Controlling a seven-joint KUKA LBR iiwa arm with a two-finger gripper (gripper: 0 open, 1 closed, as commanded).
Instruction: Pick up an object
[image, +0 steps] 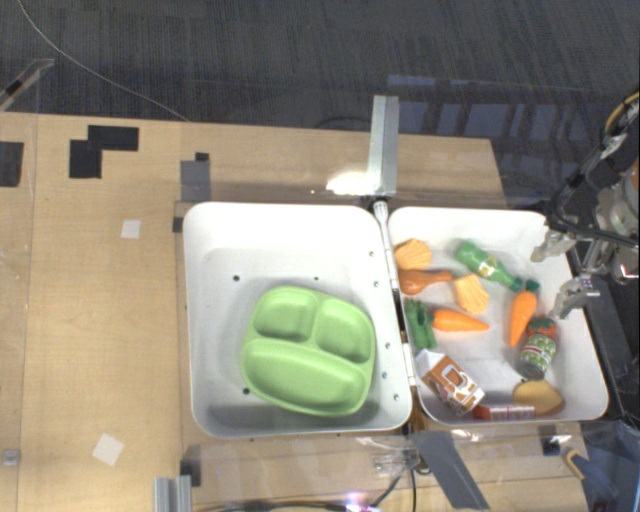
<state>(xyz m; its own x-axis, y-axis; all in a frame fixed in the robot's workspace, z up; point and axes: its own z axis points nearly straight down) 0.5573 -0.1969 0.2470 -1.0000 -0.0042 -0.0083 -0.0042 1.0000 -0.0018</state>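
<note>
Gripper (566, 270) at right bin's (500, 222) right rim, fingers spread, grasping nothing, just above toy carrot (521, 317) and small jar (538, 348). Carrot likely light, rigid, smooth plastic; best pinched across thick middle, clear of jar touching its tip. Green divided plate (310, 350) alone in left bin (215, 300).
</note>
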